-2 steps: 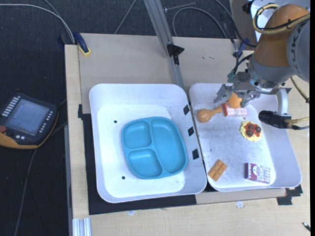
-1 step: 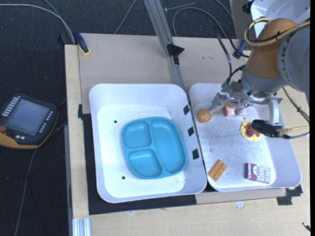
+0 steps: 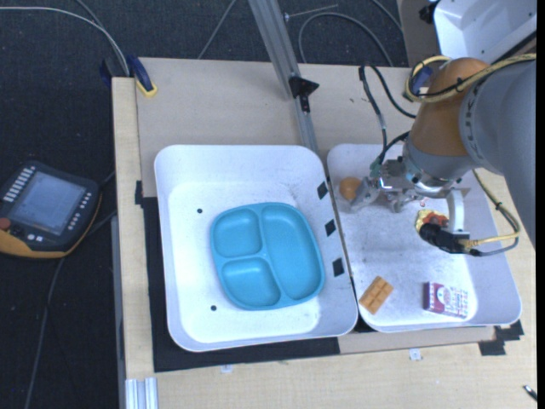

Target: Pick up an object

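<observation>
The arm reaches in from the right and the claw [image 3: 393,192] is down in the right bin [image 3: 490,228], near its upper left corner. Just beside it, at the bin's left wall, sits a small orange-brown ball [image 3: 349,187], the closest thing to grab. It looks light and round, so my guess is it rolls away if nudged; a grip across its middle seems the safest bet.

Whether the claw is wide or narrow, I cannot tell: the wrist and its cabling cover the working end, and nothing is visibly held.

Other candidates lie lower in the same bin: a tan cracker-like block [image 3: 375,293] near the front left, probably stiff and light, best pinched across its short sides, and a small flat printed packet [image 3: 445,299] to its right, lying low and likely tricky to get under.

The left bin [image 3: 183,228] carries a blue divided plate [image 3: 266,256], wide and shallow, awkward for a small grip.

A yellow-and-red piece [image 3: 432,222] by the wrist is hard to make out; could be part of the rig.
</observation>
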Action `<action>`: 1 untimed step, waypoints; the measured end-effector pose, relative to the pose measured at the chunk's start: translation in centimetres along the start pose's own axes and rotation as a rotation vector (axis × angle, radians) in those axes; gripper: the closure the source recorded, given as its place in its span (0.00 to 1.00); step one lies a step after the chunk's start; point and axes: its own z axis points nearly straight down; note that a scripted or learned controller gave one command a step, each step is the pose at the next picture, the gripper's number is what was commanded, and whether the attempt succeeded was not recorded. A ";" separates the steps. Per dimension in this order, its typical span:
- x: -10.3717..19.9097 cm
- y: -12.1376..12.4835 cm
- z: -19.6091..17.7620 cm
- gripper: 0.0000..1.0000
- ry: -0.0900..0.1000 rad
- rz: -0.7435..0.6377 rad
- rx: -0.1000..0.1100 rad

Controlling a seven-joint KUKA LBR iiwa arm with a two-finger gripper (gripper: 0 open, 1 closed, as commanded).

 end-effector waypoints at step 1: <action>0.0 0.2 -1.4 1.00 0.000 0.000 -0.006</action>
